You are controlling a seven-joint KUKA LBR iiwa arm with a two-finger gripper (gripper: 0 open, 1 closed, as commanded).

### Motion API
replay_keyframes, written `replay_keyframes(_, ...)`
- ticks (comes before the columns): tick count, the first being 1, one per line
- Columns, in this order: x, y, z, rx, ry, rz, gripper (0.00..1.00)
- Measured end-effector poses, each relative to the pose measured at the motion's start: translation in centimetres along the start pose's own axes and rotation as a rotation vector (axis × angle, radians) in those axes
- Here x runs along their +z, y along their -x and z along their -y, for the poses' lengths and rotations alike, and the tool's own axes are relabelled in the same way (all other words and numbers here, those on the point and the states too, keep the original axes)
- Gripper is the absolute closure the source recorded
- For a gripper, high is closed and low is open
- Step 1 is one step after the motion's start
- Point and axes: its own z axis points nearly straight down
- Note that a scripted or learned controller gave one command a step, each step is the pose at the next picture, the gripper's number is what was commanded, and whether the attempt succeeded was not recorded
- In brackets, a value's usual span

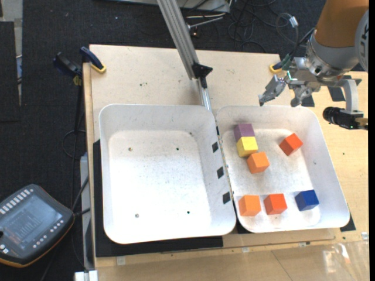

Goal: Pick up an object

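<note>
Several small cubes lie in the right bin [331,174]. A purple cube [244,130], a yellow cube [246,146] and an orange cube [258,161] touch in a slanted row at the bin's upper left. A red-orange cube [290,144] sits alone to their right. Along the near side lie an orange cube [249,205], a red-orange cube [275,204] and a blue cube [306,199]. My gripper [285,97] hangs over the bin's far rim, beyond all the cubes. It is open, with nothing between its fingers.
The left bin [111,157] adjoins the right one. A slanted metal pole [179,31] crosses the bench's far side. A blue and yellow clamp [88,60] grips the far left corner. A teach pendant [29,224] lies at lower left.
</note>
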Motion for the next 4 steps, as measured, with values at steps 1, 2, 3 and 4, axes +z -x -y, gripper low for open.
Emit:
replay_keyframes(1, -0.2, 0.0, -0.1, -0.001, 0.004, 0.001, 0.0)
replay_keyframes(2, 4.2, 0.1, 0.4, 0.002, 0.0, 0.001, 0.0)
replay_keyframes(3, 10.3, 0.6, -0.1, 0.002, -0.002, 0.0, 0.0)
replay_keyframes(4, 14.9, 0.0, 0.3, 0.002, 0.0, 0.0, 0.0)
